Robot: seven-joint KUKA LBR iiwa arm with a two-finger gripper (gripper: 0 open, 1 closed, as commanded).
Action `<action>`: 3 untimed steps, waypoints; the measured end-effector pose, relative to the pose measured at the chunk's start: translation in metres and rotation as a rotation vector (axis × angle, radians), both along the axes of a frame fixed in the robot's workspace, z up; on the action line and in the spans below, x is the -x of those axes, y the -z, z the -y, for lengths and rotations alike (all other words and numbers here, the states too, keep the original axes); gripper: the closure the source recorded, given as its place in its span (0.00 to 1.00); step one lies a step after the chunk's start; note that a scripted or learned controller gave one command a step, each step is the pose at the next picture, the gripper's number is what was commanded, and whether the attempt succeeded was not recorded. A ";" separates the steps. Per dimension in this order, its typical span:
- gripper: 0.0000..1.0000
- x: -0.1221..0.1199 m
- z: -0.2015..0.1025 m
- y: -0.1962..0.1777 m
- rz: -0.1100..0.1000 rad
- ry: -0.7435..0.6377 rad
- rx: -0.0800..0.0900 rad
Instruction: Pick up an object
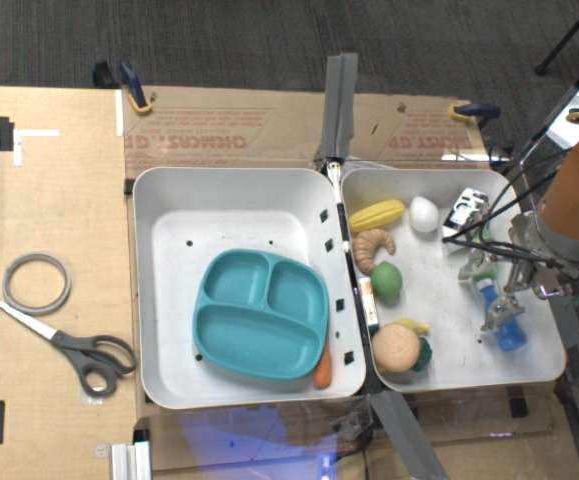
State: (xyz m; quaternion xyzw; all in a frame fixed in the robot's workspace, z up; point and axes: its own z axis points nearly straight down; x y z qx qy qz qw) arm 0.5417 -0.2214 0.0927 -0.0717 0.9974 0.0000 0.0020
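Two bins point(154, 268) are seen on the surface: a teal tray point(261, 313) lies in the left, small food toys in the right. The claw point(504, 293) is lowered over a blue object point(509, 336) near the right wall; its opening cannot be told, and nothing is seen lifted yet

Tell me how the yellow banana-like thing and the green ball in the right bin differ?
The banana is yellow and long, lying on its side near the bin's back; the green ball is round and sits closer to the front. The banana lies right next to a white egg shape, while the green ball sits just below a tan croissant. Both rest along the right bin's left side, away from the gripper.
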 end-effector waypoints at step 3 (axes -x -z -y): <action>0.00 0.036 -0.001 0.001 -0.002 -0.013 -0.001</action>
